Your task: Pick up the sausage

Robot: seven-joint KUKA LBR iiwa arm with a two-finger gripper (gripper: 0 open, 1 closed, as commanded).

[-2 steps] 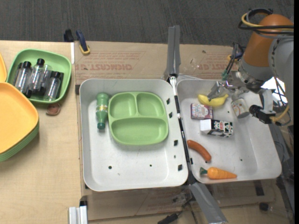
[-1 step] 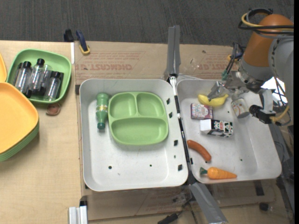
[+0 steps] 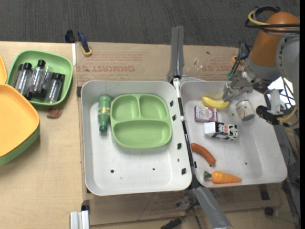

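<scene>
The sausage (image 3: 203, 153) is a short reddish-orange link, a bit curved, lying at a diagonal on the floor of the right bin (image 3: 259, 163), near that bin's left wall and toward the front. Just in front of it sits a carrot (image 3: 225, 177).

The arm comes in from the right with its orange band up top, wrist angled down toward the back of the right bin. The gripper (image 3: 231, 90) hangs over the right end of a banana (image 3: 214, 102), well apart from the sausage. Can't tell whether it's open or closed from this angle. A small milk carton (image 3: 221, 130) lies between the banana and the sausage.
</scene>
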